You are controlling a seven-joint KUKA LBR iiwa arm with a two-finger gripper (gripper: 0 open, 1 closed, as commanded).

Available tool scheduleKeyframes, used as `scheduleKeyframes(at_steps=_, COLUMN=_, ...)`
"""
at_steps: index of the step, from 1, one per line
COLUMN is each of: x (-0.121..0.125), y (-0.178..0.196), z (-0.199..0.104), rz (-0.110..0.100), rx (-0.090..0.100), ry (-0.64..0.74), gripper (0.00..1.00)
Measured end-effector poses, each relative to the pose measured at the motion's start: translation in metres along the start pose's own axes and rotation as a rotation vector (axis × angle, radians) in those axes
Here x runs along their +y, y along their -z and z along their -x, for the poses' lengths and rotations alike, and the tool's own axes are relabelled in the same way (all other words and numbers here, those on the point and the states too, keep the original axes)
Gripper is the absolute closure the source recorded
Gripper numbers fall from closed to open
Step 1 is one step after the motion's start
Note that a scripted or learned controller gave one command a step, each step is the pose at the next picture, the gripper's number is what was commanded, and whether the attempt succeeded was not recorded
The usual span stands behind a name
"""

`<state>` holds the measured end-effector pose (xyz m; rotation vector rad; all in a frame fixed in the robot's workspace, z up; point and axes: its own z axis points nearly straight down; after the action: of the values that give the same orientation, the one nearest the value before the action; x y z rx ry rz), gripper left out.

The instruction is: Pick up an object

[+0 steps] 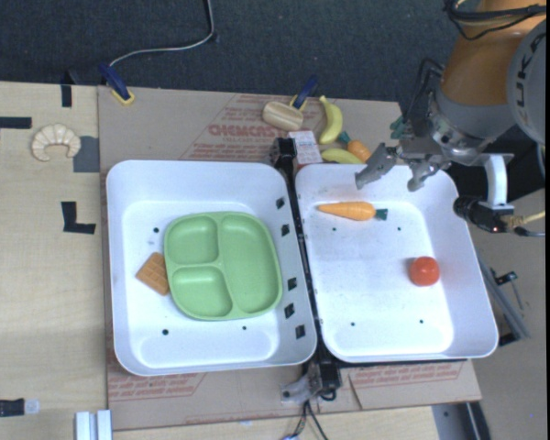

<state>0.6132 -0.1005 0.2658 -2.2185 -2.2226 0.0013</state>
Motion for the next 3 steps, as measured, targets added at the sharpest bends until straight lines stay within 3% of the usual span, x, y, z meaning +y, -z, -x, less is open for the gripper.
scheduleKeyframes(at_steps=1, x=-0.034, y=-0.042, z=0.080, rz=-0.001, rx=-0.002, ry=-0.003, gripper=0.00)
scheduleKeyframes(at_steps=2, x=-0.045, y=-0.140, z=0.122, rz=-0.005, rx=0.000, ry=-0.002, gripper=0.00)
scheduleKeyframes(at_steps=3, x=-0.074, y=-0.179, z=0.107, rz=0.006, rx=-0.003, ry=-0.001, gripper=0.00)
